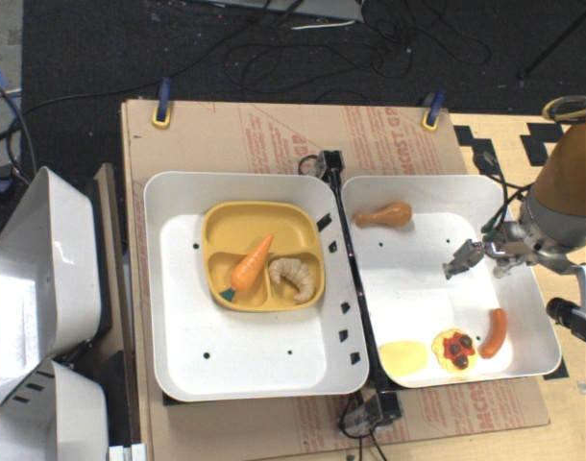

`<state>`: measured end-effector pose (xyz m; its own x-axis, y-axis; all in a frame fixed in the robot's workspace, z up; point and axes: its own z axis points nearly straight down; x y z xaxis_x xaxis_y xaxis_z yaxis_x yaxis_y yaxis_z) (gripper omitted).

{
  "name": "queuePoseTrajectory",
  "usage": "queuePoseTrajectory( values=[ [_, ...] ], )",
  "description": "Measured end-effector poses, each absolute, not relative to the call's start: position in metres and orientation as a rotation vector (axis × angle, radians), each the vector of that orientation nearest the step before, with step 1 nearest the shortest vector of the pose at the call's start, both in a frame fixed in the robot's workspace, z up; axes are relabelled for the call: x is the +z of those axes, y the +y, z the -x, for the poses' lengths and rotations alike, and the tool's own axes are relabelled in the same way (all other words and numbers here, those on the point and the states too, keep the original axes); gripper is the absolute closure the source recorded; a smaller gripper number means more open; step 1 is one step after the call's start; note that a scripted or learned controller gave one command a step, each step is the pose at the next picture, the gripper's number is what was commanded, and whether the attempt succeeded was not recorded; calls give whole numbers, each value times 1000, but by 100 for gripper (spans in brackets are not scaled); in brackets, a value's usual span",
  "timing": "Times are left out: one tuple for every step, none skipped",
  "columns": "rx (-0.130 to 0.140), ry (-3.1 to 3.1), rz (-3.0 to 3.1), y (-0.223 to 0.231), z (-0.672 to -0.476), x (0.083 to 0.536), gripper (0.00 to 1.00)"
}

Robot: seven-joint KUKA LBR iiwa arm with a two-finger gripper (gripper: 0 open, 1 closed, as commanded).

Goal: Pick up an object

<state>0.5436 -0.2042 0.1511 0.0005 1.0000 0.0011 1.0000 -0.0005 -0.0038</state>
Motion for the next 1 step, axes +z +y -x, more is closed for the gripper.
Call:
queuePoseTrajectory(
  values=[
    [4, -2217, 2219, -203, -543, 97, 0]
  ],
)
